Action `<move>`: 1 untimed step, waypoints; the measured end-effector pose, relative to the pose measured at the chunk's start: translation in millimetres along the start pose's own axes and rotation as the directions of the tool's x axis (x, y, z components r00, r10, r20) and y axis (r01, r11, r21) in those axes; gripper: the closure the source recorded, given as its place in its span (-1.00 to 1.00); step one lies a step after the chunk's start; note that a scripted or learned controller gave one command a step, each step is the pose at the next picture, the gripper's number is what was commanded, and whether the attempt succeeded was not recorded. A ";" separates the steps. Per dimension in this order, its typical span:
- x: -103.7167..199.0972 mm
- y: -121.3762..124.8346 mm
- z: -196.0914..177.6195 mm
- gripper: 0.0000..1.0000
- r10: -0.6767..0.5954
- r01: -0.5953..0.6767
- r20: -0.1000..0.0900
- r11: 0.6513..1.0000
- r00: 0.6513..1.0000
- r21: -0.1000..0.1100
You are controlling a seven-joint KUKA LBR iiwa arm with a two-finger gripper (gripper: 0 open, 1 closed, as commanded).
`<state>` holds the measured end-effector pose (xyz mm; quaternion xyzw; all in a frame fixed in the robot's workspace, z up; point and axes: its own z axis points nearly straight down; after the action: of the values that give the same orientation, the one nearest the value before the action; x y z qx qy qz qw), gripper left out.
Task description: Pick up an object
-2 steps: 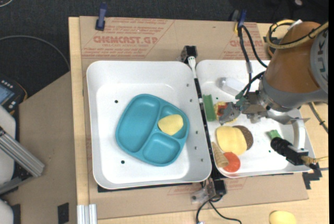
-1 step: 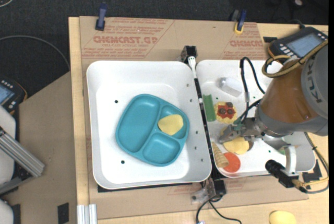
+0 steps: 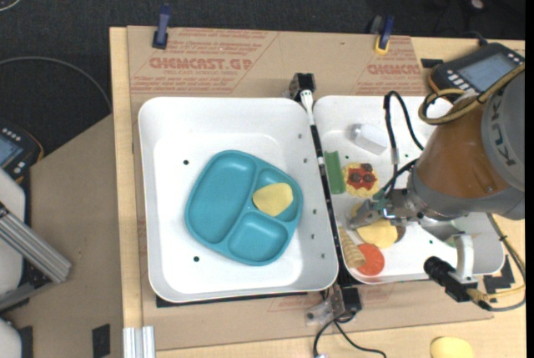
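Right bin (image 3: 434, 264): rounded pale-yellow object (image 3: 380, 234)

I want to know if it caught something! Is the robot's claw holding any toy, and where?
Cannot be told: the gripper sits low over the yellow toy in the right bin, its hold unclear.

We see a teal divided plate (image 3: 238, 206) holding a pale yellow piece (image 3: 273, 198) at its three o'clock, in a white bin (image 3: 167, 131).

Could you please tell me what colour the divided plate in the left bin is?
The divided plate is teal blue, seen in the camera view.
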<state>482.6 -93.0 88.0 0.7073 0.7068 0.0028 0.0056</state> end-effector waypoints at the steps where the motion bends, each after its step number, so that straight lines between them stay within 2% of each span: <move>1: 0.1 -0.1 0.2 -1.00 0.000 0.000 0.001 1.000 1.000 -0.001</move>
<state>482.5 -92.9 87.8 0.7075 0.7067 0.0029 0.0062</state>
